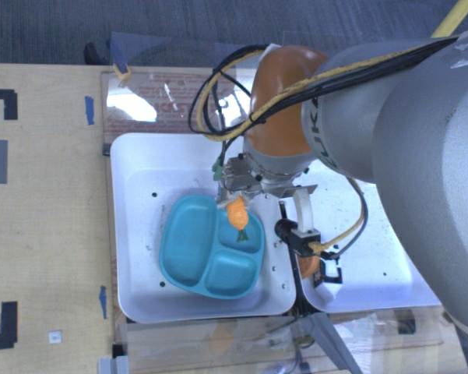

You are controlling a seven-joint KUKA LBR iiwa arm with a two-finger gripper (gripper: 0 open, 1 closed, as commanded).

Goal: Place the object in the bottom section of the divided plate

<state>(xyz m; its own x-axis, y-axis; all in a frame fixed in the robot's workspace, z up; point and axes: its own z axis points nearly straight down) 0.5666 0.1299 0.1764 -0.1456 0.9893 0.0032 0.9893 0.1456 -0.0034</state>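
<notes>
An orange carrot-like object (237,213) hung under the gripper (235,201) above the blue divided plate (188,248), finger state unclear, and might drop into the wrong section

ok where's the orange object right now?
The orange object sits just below the gripper, over the upper right section of the blue divided plate in the left white bin.

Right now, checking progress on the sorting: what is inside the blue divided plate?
An orange object sits over the upper-right section of the blue divided plate, just below the gripper. The other sections look bare. Whether it rests there is hidden.
</notes>
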